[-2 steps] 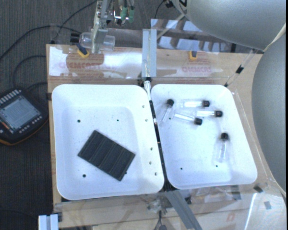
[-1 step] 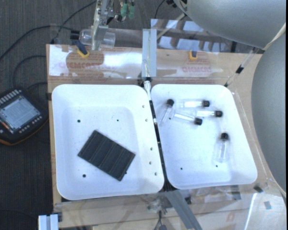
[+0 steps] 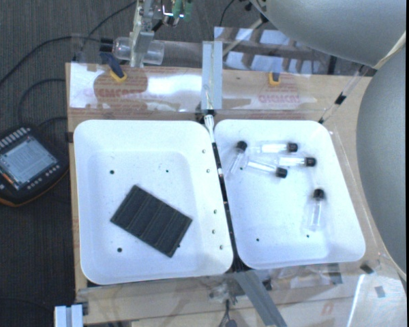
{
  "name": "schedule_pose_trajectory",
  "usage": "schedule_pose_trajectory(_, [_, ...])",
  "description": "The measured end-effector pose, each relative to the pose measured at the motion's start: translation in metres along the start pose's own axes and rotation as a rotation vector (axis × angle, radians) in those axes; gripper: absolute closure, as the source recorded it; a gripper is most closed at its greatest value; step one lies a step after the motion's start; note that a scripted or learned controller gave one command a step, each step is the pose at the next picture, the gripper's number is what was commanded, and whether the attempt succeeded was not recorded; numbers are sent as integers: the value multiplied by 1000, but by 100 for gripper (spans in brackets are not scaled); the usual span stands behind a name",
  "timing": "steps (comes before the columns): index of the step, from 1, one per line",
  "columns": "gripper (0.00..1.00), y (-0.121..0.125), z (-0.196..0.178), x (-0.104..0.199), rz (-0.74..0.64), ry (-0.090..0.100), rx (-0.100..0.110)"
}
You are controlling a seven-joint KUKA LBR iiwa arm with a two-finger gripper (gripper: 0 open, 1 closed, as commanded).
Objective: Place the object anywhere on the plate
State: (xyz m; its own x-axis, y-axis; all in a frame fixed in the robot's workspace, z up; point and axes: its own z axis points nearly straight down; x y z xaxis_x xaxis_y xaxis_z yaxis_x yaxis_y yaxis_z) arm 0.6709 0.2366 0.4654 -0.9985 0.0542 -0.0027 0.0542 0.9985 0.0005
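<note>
The grey arm (image 3: 341, 12) filled the top right corner. The tool (image 3: 144, 29) hung above the table's (image 3: 157, 90) far edge; whether it was open, I cannot tell. Below it lay the dark plate (image 3: 150, 221) in the left bin (image 3: 88, 182). Right of that, five vials (image 3: 276, 146) lay in the right bin (image 3: 341, 237).

A handheld control pad (image 3: 20, 165) with a grey screen lies on the dark floor left of the bench, cables trailing from it. A yellow clip (image 3: 275, 79) sits on the clear back panel.
</note>
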Motion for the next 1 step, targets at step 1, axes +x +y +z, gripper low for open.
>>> schedule_pose_trajectory(1, [100,-5,35,4,-113,5,3])
